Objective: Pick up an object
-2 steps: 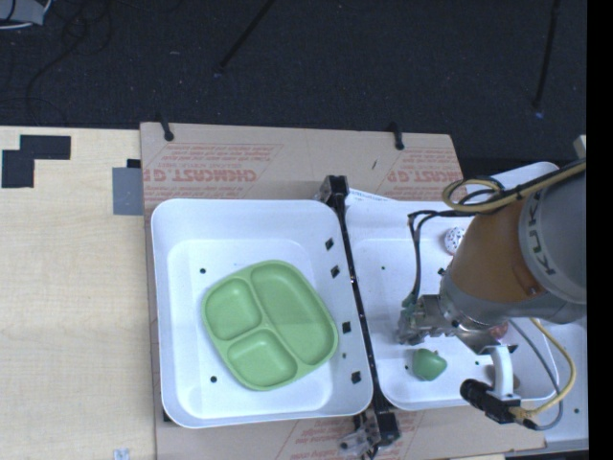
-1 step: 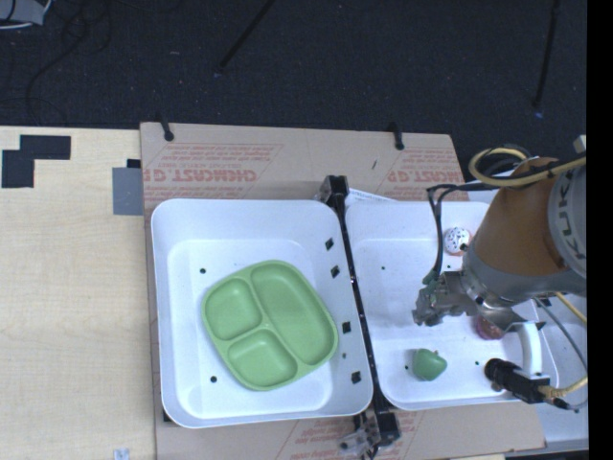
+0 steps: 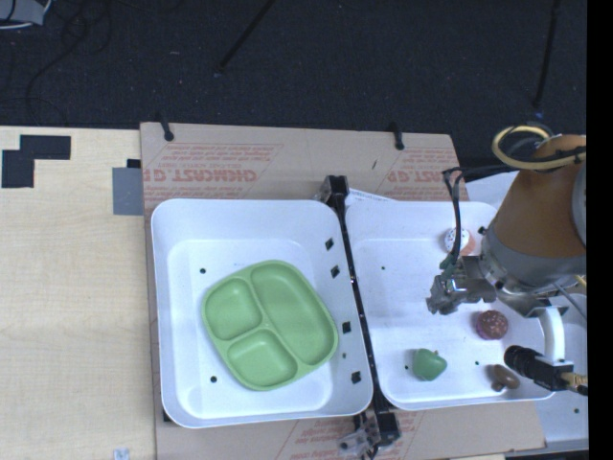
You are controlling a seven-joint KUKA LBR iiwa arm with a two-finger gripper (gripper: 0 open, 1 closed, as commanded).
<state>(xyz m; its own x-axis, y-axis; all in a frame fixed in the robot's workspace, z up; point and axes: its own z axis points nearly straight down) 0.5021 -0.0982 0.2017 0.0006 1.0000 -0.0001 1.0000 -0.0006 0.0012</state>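
Note:
My gripper [image 3: 444,298] hangs low over the middle of the right bin [image 3: 402,257], reaching in from the right under the orange-banded arm. A green pepper-shaped object [image 3: 428,363] lies near the bin's front, below and slightly left of the gripper, apart from it. Just right of the gripper sits a dark red round object [image 3: 492,325]. A small brown object [image 3: 502,379] rests by the front right corner. A small orange-and-white thing [image 3: 465,242] peeks out beside the arm, farther back.
The left bin [image 3: 182,257] holds a green divided plate [image 3: 268,325]. A black divider [image 3: 350,295] runs between the two bins. Cardboard lies under both bins on the bench.

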